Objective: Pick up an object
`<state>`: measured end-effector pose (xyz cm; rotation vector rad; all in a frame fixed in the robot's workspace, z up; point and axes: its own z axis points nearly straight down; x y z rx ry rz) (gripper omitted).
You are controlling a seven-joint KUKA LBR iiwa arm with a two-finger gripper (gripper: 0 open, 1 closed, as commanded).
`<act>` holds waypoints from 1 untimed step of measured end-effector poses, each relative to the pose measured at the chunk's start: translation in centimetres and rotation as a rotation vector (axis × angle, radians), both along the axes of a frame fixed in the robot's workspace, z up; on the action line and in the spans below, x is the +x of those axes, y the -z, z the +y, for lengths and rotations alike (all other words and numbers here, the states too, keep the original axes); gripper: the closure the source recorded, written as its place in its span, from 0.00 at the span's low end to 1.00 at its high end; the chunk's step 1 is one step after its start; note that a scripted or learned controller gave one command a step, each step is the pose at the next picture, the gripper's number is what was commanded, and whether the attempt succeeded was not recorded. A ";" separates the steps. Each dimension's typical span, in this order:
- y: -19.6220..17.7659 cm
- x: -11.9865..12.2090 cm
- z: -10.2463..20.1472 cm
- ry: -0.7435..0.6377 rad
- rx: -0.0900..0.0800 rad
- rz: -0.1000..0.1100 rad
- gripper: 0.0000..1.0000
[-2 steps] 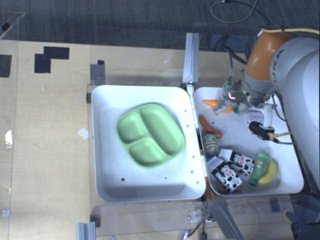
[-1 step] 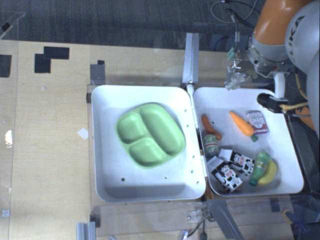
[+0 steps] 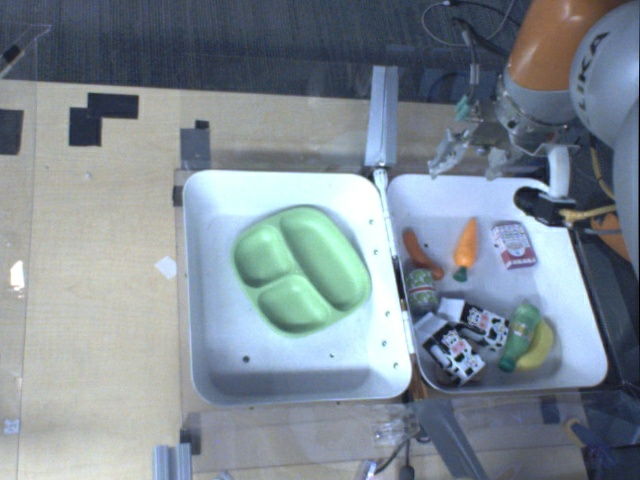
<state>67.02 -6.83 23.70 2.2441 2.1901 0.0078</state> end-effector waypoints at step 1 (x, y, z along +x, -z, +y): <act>-1.2 0.2 0.1 -0.007 -0.002 -0.007 1.00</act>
